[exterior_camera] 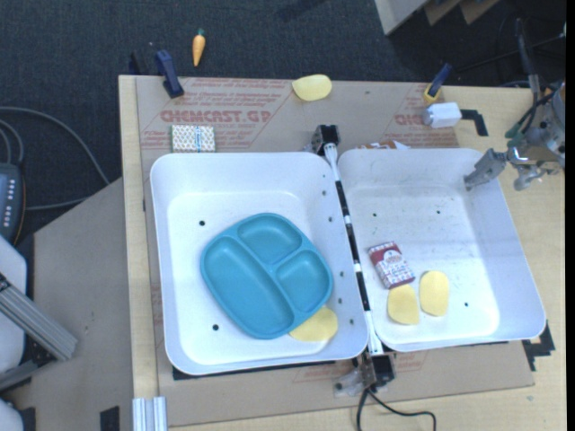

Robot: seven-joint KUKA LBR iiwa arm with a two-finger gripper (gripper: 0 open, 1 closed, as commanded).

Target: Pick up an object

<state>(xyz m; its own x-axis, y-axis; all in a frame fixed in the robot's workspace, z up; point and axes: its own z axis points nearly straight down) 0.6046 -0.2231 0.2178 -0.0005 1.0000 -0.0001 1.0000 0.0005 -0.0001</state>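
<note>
- Gripper (503, 171) hangs at the right bin's (503, 241) 2 o'clock corner, its 2 fingers (482, 171) spread apart and grasping nothing.
- Right bin carries a red-and-white packet (391, 264) at 6 o'clock, with 2 yellow pieces (420, 299) just beside it.
- Left bin (180, 196) carries a blue divided plate (266, 274); another yellow piece (315, 326) touches its 5 o'clock rim.

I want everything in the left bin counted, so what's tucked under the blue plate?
A yellow piece pokes out from beneath the blue plate at its near right edge. How far it extends underneath is hidden.
</note>
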